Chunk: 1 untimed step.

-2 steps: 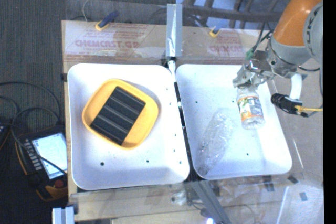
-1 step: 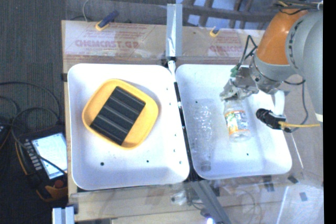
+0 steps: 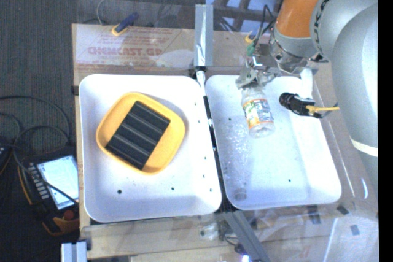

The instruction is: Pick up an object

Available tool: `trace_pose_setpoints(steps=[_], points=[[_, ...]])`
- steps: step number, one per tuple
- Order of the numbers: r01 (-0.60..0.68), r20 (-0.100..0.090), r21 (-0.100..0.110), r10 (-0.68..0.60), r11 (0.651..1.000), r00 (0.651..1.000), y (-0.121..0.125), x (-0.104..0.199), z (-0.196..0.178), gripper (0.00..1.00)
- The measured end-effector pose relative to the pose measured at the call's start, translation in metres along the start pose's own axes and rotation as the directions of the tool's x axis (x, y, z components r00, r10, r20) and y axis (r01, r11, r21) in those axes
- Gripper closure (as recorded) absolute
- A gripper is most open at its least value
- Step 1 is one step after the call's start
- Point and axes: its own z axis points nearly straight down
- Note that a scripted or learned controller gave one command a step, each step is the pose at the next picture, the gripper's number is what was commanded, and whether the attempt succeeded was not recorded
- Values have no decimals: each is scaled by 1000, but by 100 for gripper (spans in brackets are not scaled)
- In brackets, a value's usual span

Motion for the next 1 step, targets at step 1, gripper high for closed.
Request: trace_pose_setpoints(steps=[1], points=[[144,2,1,-144,990,990,2,27,10,100]])
